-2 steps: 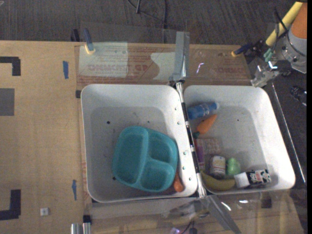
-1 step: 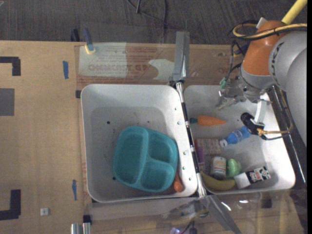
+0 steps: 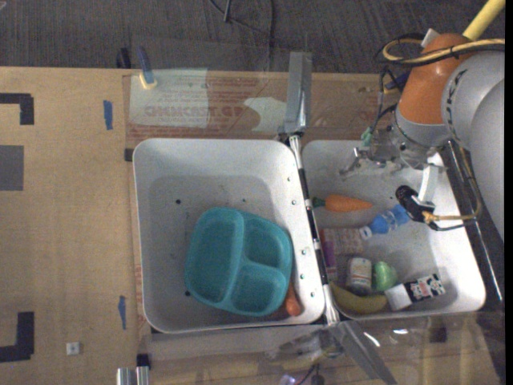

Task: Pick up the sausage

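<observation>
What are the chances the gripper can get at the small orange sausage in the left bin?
Probably yes, but tight. Nothing covers the sausage from above, yet it sits squeezed between the teal tray and the left bin wall. The gripper is over the right bin.

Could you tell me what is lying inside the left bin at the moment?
A teal divided tray fills most of the left bin. A small orange item sits beside the tray's lower right corner. Anything beneath the tray is covered.

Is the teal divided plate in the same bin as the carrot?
No. The teal plate lies in the left bin, while the carrot lies in the right bin.
</observation>
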`<state>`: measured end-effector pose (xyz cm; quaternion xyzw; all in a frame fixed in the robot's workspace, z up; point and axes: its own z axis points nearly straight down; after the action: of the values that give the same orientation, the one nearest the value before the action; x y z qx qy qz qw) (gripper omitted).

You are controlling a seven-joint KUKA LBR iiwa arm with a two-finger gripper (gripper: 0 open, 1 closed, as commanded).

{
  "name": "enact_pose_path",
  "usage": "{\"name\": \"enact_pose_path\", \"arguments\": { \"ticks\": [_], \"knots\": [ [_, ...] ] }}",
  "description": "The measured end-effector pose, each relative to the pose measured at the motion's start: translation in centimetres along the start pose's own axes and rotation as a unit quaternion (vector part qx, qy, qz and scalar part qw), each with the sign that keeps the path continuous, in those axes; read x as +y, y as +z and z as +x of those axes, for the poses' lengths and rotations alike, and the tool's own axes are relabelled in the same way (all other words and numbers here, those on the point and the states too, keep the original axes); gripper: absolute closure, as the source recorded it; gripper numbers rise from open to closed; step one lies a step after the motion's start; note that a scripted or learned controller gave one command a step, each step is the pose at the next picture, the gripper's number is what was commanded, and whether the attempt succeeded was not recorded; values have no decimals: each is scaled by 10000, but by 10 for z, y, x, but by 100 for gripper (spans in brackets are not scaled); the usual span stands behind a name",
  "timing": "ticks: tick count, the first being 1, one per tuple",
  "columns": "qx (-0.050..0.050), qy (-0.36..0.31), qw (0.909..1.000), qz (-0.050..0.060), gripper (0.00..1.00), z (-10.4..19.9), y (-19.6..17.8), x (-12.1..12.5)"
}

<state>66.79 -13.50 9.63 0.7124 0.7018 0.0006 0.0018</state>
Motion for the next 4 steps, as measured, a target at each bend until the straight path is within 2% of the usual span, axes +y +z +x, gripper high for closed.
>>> {"name": "enact_pose_path", "arguments": {
  "ticks": [1, 2, 3, 4],
  "knots": [
    [-5, -147, 9999, -4, 0, -82, -192, -46],
    [-10, -1541, 9881, -17, 0, -67, -259, -43],
    [3, -1136, 9935, 6, 0, -92, -182, -137],
    [11, -1535, 9881, 8, 0, -91, -29, -175]
  ]
}}
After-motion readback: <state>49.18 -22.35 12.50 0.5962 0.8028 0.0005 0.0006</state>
